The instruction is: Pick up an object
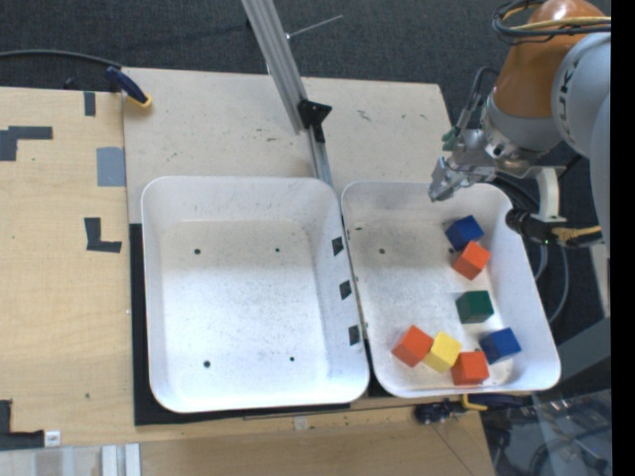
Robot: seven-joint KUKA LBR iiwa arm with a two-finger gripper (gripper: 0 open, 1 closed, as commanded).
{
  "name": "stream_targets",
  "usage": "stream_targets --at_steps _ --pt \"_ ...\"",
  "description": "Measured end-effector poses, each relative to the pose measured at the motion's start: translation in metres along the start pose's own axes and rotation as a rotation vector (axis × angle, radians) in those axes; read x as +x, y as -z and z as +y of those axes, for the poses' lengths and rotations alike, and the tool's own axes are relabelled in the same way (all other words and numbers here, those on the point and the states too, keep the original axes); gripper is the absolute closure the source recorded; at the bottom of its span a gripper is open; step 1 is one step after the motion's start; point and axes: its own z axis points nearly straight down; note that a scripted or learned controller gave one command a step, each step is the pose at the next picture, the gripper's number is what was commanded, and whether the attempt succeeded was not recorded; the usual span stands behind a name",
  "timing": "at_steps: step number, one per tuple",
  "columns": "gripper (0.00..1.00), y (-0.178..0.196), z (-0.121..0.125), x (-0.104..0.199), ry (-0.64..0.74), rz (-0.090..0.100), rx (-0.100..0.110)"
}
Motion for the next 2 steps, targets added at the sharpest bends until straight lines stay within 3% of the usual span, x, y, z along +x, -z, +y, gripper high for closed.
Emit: stream_targets --at_steps 1,2 --pt "1.0 0.015 0.001 0.001 0.001 0.001 0.004" --pt "1.0 0.011 -0.02 0.04 0.003 0.002 0.007"
